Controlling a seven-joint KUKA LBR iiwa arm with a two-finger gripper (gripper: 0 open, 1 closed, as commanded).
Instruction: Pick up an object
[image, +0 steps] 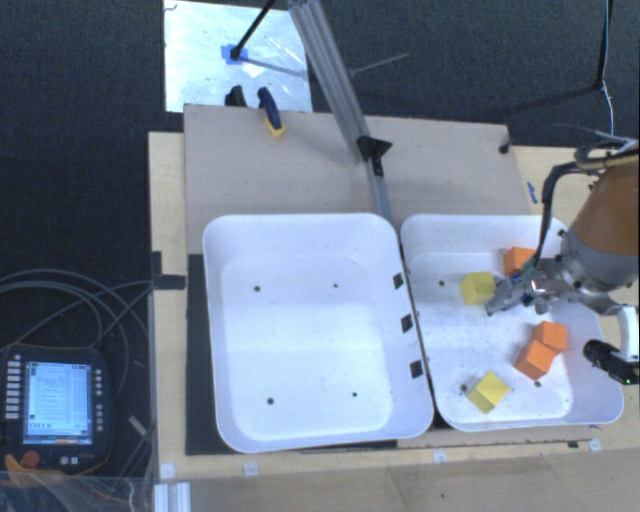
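At right of frame, in the right bin (430, 380), the claw (505, 298), whose state I cannot tell, hangs beside the yellow block (478, 288), and may nudge it aside instead of gripping.

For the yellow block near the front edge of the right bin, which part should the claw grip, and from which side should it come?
Probably from straight above, closing on two opposite flat side faces of the yellow block. It lies flat on the right bin floor, turned diagonally, so the claw would likely need turning to match. It stands apart from the orange block and the bin wall, leaving room for both fingers.
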